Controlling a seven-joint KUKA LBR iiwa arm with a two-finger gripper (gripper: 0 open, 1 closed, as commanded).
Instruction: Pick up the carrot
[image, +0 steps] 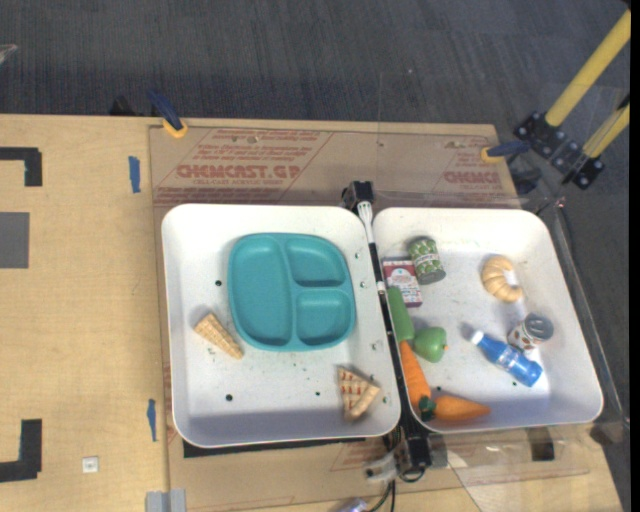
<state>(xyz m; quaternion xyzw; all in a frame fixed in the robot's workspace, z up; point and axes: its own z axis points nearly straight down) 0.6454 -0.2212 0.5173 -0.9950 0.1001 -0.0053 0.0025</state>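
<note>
**Carrot pick: approach not begun**

We judge the task is at its start: the carrot is unlifted and nothing touches it. Two carrots sit at 7 o'clock in the right bin (570, 300). The long carrot (413, 372) runs along the left wall, its tip towards 12. The short carrot (462, 407) lies flat by the near wall, pointing to 3. Their leafy ends meet in the corner. A green pepper (431, 343) is just beside the long one at 1 o'clock. We cannot tell the gripper's opening or how far it is from either carrot. The next move calls for a descent over the short carrot, which lies clearer of the wall, with jaws across its width.
</note>
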